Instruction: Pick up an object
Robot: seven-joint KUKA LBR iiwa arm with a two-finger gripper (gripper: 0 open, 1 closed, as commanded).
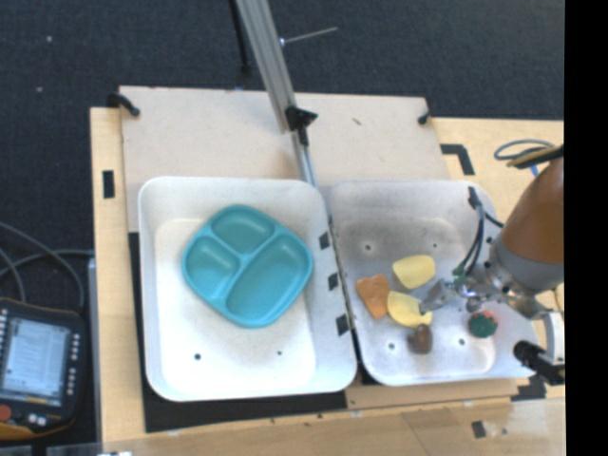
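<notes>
Camera view
Arm: grey with orange band (540,218), reaching in from the right over the right bin (380,207).
Gripper (446,294): low in the right bin, just right of the food pieces; aperture and contact cannot be told, detail too blurred.
Pieces in right bin: pale yellow piece (414,272) far; second yellow piece (406,308) near it; orange piece (373,294) to their left; small brown piece (420,339) nearest; green piece (483,325) to the right, under the wrist.
Left bin (161,207): holds a teal divided plate (248,264), three compartments.
Surface: light wooden bench (209,131), aluminium rail (268,50) slanting up from between the bins.
Room: dark carpet (95,27); pendant screen (33,354) near left.
</notes>
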